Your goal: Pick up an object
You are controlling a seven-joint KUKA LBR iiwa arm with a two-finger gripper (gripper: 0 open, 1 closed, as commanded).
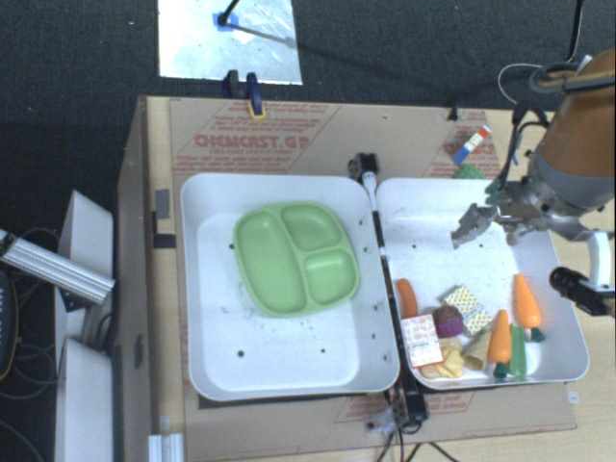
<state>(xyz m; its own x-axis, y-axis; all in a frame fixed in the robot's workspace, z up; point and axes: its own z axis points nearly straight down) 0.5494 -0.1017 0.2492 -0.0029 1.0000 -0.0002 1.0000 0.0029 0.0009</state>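
My gripper (pixel 472 227) hangs over the upper middle of the right bin (pixel 423 205), at the end of the grey arm reaching in from the right. Nothing shows between its fingers. Toy food lies in a heap in the near part of that bin, below the gripper: an orange carrot (pixel 407 298) at the left, a purple piece (pixel 449 320), a checkered yellow block (pixel 463 299), a pink-and-white packet (pixel 421 338), a second carrot (pixel 500 337) and a third carrot (pixel 526 301) at the right, with a green piece (pixel 518 350) beside them.
The left bin (pixel 217 345) holds a green divided plate (pixel 296 258). A red, white and blue item (pixel 471 146) and a small green thing (pixel 471 171) lie on the cardboard behind the right bin. Blue clamps (pixel 243 87) sit at the bench's far edge.
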